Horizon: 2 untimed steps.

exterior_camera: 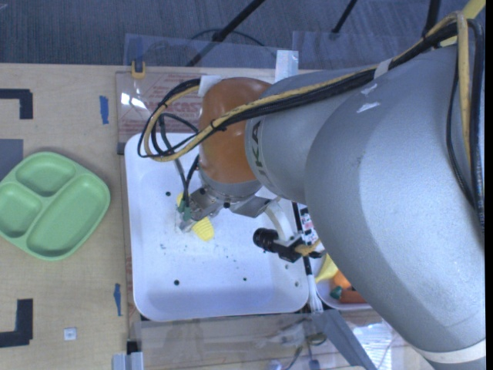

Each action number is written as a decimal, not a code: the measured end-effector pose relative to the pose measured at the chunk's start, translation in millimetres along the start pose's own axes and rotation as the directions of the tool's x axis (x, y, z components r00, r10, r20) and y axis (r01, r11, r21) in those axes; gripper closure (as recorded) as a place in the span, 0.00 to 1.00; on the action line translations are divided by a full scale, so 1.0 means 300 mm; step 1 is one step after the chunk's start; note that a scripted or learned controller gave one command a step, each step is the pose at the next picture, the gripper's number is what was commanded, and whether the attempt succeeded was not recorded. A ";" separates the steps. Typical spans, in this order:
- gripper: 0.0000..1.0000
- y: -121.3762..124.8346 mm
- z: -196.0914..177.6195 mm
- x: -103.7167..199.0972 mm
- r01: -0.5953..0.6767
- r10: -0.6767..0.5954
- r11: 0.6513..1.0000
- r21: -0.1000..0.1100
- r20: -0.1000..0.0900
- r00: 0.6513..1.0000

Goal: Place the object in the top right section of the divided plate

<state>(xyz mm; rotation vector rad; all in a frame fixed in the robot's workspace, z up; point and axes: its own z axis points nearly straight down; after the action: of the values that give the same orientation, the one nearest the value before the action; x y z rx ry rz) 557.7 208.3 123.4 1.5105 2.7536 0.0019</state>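
My arm (385, 176) is the biggest thing here, a smooth grey bulk coming in from the right and covering most of that side. It narrows to the orange band (227, 133), which sits over the far part of the bin (154, 284), with black and yellow cables (173, 129) looping off it toward the bin's left rim. Below the band my wrist points down into the bin.

The bin is a shallow white tray with rounded corners, its floor flecked with small dark specks. I can make out one bin plainly; at its right edge, under my arm, a sliver of a second one (333, 299) shows.

Left of the bin, well apart from it on the wooden bench (62, 299), lies one plate (54, 204): pale green, smooth, rounded, split into three sections.

My claw (188, 216) hangs over the bin's middle, a little left of centre. I cannot tell whether it is open, closed or gripping anything.

The object (202, 228) is one small yellow piece, blocky, lying in the bin just beside the claw's tip. Whether they touch I cannot tell.

In the sliver at the bin's right edge sit one yellow bit (329, 270) and one orange bit (342, 291), too hidden to name.
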 end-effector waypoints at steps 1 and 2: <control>1.00 -0.118 -0.154 0.057 0.228 -0.228 0.974 0.002 -0.002 0.974; 1.00 -0.115 -0.187 0.057 0.228 -0.228 0.974 0.000 -0.001 0.974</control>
<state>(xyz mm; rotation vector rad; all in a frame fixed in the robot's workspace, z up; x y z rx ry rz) 519.4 204.2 179.5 1.1851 2.9091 0.0028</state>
